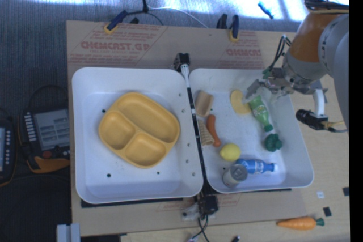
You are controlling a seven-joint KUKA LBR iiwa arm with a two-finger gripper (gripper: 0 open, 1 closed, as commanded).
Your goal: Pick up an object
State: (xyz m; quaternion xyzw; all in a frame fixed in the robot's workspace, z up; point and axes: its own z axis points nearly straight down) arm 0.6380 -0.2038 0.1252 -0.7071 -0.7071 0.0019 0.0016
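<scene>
— Where is the arm (326, 45)?
— It reaches in from the right, and its gripper (271, 88) sits over the far right part of the right bin (300, 175). Whether it is spread or pressed together, I cannot tell.
— What lies nearest to it?
— A green bottle (261, 112), slanted, its upper end just beneath the gripper. Nothing shows between the tips. Just left of the bottle lies a pale yellow chip-like piece (239, 102).
— And around that?
— A green broccoli piece (273, 142) lies below the bottle. A lemon (229, 152) sits mid-bin, with a small carrot (212, 129) left of it. A tan bread-like piece (202, 102) and a ridged tan piece (205, 132) lie along the divider. Near the front wall lie a blue bottle (256, 167) and a grey can (233, 174), touching.
— The other bin?
— The left bin (85, 122) holds a yellow divided plate (139, 128). Another carrot (300, 224) lies on the bench (334, 178), outside the bins, near the front right.
</scene>
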